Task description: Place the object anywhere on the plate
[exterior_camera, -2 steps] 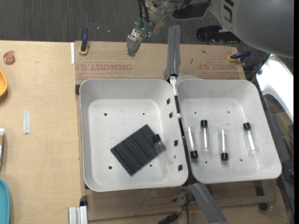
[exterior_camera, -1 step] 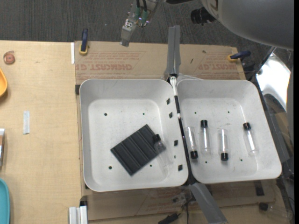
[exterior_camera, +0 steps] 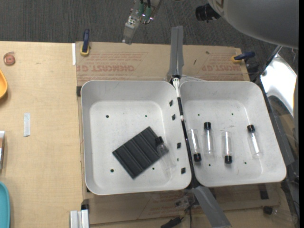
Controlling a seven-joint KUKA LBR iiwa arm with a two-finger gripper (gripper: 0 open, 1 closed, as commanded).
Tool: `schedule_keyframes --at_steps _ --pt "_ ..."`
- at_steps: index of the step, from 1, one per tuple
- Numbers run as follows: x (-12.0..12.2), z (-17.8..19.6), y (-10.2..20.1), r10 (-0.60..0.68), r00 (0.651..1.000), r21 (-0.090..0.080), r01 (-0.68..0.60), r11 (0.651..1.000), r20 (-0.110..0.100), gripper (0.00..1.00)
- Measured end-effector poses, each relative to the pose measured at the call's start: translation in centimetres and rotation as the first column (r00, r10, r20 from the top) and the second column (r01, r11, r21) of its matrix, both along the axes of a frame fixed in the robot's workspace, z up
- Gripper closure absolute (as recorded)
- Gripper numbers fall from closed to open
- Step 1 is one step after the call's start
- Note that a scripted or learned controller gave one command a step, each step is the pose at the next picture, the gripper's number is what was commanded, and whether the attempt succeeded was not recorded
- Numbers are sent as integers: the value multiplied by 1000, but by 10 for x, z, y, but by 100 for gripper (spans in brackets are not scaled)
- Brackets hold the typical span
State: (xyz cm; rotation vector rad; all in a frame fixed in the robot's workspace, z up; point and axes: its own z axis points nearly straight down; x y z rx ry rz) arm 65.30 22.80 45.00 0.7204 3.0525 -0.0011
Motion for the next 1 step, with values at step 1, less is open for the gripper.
schedule_keyframes --at_steps 1 --pt "1 9 0 0 1000 -1 0 1000 3 100"
